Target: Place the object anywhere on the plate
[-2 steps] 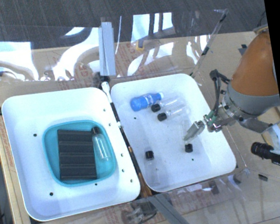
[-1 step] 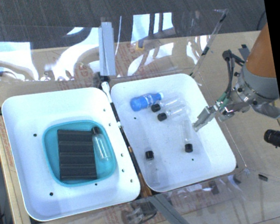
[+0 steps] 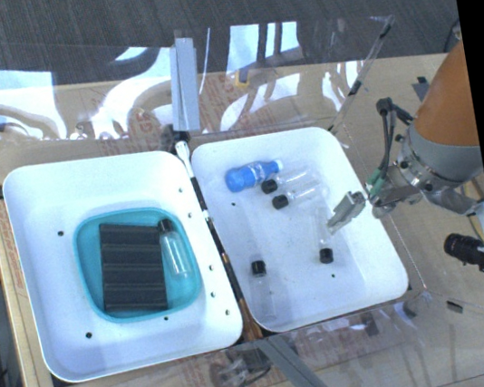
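A teal plate [image 3: 89, 250] lies in the left bin [image 3: 33, 205]. On it rest a dark ribbed block [image 3: 133, 266] and a clear bottle with a black cap [image 3: 174, 248]. The right bin [image 3: 374, 267] holds a blue-capped bottle [image 3: 251, 175], two clear vials with black caps [image 3: 271, 186] [image 3: 292, 196] and two small upright black-capped vials [image 3: 257, 268] [image 3: 326, 255]. My gripper [image 3: 346, 210] hangs low over the right side of the right bin, just right of the clear vials and above the small vial near it. Nothing shows in its grasp.
The arm [image 3: 441, 145] reaches in from the right over the right bin's wall. A raised divider [image 3: 201, 213] separates the two bins. Clear plastic shields [image 3: 202, 66] stand behind the bins, and cables lie along the bench front [image 3: 245, 376].
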`<act>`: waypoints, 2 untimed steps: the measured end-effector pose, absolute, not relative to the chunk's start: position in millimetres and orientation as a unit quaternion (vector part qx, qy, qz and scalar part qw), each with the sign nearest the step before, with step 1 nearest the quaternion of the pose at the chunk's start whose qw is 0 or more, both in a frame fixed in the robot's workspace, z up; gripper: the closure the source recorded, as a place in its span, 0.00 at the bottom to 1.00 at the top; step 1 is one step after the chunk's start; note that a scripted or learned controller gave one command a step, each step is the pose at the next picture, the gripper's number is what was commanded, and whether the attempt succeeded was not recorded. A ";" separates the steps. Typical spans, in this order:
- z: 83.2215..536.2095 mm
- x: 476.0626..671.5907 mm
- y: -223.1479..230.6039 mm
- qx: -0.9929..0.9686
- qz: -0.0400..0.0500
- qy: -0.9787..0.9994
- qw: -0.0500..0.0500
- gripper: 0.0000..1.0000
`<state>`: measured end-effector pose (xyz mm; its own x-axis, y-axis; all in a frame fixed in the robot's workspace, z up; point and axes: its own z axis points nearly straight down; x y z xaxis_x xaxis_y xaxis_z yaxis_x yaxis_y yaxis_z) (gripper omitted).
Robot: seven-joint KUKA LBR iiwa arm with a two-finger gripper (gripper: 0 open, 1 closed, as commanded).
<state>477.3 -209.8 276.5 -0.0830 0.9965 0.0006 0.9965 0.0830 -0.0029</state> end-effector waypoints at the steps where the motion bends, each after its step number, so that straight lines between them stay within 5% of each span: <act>1: 285.7 476.8 -211.3 -0.695 0.001 -0.719 0.000 0.00; 2: 174.9 476.1 -209.7 -0.685 0.001 -0.728 0.003 0.00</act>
